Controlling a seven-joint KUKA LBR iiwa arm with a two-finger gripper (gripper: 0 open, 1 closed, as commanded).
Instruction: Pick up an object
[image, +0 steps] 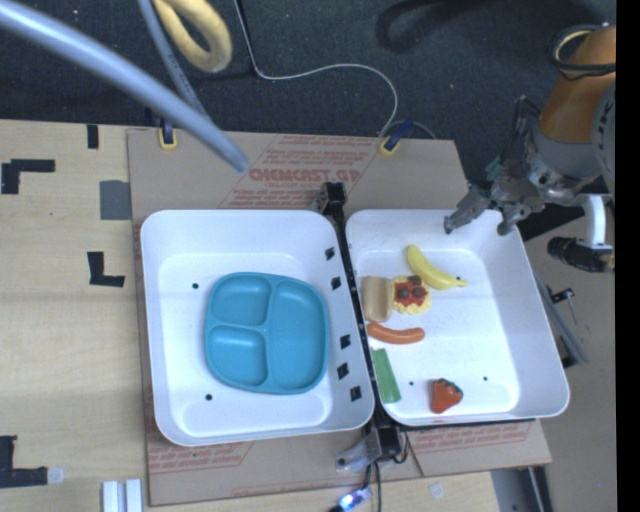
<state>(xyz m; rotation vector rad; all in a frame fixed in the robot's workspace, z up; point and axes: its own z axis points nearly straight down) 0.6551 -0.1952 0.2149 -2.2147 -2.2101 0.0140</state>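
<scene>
Plate first: it lies flat in the left bin, blue and sectioned, and its low rim gives your fingers little to close on, so I'd judge it the poorest target. Look across the divider to the right bin, where the small things are. A tan piece sits against the inner wall with a pizza slice touching it; a sausage lies just below the pair, and a green stick hugs the wall nearer the front. These crowd each other, so a descent there risks pinching two at once or nudging one into the wall.

You'd do better with the banana, which has bare floor on its far side, or the strawberry, which stands well apart from everything near the front edge. Line the fingers across the narrow width of whichever you choose, come straight down, and close only once both fingers straddle it.

Your gripper hangs over the bin's back right corner, above the rim, with its two fingers spread apart. Nothing sits between them and they touch no object; the banana is the nearest piece.
</scene>
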